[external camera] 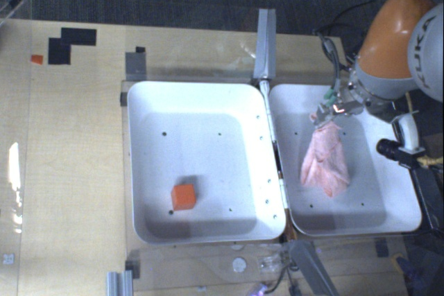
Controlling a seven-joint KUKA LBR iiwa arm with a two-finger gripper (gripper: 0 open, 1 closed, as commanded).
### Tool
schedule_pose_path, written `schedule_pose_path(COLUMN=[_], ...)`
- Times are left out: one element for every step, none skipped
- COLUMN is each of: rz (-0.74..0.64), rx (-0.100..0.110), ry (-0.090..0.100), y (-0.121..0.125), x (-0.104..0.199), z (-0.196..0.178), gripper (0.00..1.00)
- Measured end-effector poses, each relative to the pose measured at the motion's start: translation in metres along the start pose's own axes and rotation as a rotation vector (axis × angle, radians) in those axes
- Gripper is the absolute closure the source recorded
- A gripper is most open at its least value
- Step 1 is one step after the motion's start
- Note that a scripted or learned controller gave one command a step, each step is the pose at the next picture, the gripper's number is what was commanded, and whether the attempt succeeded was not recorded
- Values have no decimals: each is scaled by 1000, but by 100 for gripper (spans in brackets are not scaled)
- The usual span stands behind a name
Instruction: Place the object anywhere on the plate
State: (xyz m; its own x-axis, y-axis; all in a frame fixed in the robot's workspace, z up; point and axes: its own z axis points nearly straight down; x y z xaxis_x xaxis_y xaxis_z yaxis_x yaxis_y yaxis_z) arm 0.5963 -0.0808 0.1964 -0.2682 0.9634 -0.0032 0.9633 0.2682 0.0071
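Camera view: the jaws (333, 109) pinch the top end of a pink cloth (325, 163), which hangs down over the right bin (395, 218). An orange block (184, 197) lies in the left bin (152, 107) on the tabletop (69, 170)

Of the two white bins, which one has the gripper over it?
The right bin, the one with the pink cloth hanging in it. The gripper is at the cloth's top end. The left bin has just an orange block.
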Motion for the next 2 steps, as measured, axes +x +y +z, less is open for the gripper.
schedule_pose_path(rz=[-7,-411], rx=[-1,0], ry=[0,2], y=[3,14], x=[0,40], z=[-29,-30], gripper=[100,100])
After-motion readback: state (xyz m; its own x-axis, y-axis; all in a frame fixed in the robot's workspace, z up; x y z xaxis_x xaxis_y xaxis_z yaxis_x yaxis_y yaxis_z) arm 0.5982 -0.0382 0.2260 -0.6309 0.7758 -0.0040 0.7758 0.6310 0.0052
